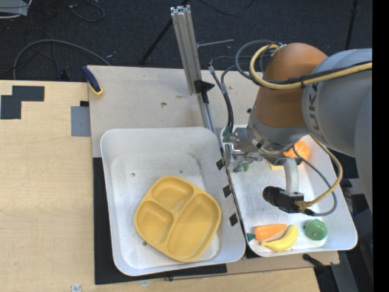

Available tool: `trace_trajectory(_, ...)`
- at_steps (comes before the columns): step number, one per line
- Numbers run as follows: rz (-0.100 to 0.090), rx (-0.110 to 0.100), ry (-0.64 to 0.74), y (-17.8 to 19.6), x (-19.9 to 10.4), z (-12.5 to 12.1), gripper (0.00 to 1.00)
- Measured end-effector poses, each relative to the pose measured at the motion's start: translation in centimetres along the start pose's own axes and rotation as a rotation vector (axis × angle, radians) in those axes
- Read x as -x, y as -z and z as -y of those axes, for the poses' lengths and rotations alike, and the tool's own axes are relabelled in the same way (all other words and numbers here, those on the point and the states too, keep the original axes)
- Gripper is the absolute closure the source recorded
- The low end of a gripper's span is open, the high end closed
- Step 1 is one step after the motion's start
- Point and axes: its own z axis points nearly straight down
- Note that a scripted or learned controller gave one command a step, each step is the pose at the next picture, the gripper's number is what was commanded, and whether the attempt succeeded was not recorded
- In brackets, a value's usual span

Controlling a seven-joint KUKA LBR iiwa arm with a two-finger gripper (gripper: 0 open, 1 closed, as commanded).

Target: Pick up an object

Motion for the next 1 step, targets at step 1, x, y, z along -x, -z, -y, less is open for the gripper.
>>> trace_trajectory(1,0.000,0.001,0.000,0.16,-4.24,-1.06,1.00)
